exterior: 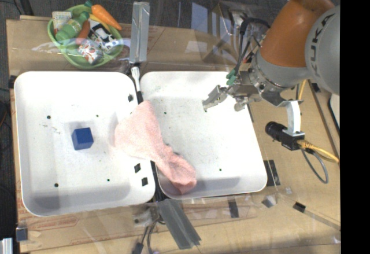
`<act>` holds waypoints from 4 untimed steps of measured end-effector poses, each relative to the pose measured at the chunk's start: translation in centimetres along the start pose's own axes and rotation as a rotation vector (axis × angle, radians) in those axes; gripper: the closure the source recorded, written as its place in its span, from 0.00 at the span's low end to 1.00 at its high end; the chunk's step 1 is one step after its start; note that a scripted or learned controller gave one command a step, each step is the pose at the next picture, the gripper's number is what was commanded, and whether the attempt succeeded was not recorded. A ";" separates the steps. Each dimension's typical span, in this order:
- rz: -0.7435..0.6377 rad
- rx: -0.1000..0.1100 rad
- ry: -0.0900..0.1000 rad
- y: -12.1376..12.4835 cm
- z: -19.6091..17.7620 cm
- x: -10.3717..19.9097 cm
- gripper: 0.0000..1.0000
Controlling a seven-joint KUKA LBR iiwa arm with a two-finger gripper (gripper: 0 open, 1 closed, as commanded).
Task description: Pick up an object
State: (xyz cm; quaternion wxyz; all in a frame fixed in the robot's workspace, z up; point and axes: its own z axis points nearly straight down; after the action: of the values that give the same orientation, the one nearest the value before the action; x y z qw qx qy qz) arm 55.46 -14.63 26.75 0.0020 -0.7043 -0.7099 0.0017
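Draping over both bins' shared rim, a soft pink cloth (154, 146) lies below the open, empty metal claw (224, 99).

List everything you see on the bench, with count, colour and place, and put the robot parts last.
Bins: two, white, side by side on the bench.
Cube: one, blue, on the floor of the left bin.
Cloth: one, pink, draped over the divide between the bins, mostly in the right bin.
Bowl: one, green, holding assorted small items, behind the left bin.
Carrot toy: one, orange, on top of the bowl.
Arm: one, grey with an orange band, entering from the right.
End effector: one, grey, above the right bin's far side, holding nothing that I can see.
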 end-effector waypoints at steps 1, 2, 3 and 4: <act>-0.168 0.001 0.001 -4.4 12.3 3.9 0.00; -0.393 -0.003 -0.001 0.9 17.6 5.1 0.00; -0.618 -0.002 0.000 -4.6 17.6 4.5 0.00; -0.776 -0.005 -0.003 0.6 17.5 4.9 0.00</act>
State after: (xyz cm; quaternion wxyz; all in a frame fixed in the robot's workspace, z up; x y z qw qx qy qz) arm 55.88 -9.71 9.23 -0.0001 -0.3832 -0.9237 0.0002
